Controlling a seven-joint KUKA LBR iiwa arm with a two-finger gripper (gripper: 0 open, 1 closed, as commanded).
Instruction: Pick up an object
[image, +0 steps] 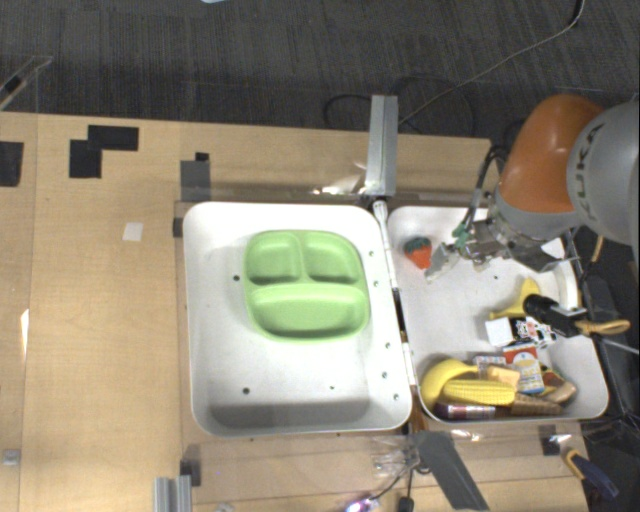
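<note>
Red strawberry toy lies just left of tool, apart.

I see my arm reaching in from the right, its grey body bent over with the orange band facing up above the wrist. The gripper points down and to the left, hanging low, its fingers too blurred to read.

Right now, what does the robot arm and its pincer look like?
The arm is bulky and rounded, with a grey shell bearing dark lettering and a glossy orange band above the wrist. Thin dark cables run along the wrist. The pincer is a small grey metal assembly with slim parts and a hint of green.
</note>
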